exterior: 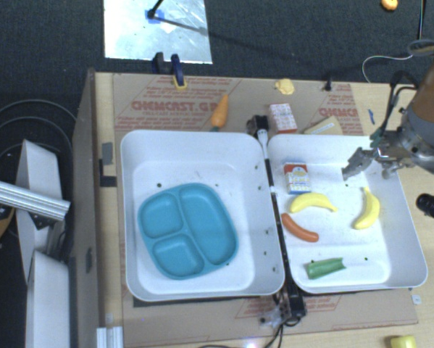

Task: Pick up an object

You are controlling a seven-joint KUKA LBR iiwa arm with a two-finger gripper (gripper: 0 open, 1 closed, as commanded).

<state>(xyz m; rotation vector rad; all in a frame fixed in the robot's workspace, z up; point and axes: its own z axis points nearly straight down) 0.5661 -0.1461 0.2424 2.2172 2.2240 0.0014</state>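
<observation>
The right bin (405, 270) holds a small red, white and blue box (298, 177), two yellow bananas (312, 203) (369, 209), a red sausage (300, 227) and a green vegetable piece (325, 267). My gripper (369, 167) hangs over the bin's upper right part, above and slightly behind the right banana. It is open with nothing between its fingers. The box lies to its left, well apart from it.
The left bin (140, 165) carries a blue divided plate (188, 229). Behind the bins on the cardboard lie an orange carrot (219, 111), a small pink box (282, 117) and a yellow piece (285, 87). A black clip row (271, 194) joins the bins.
</observation>
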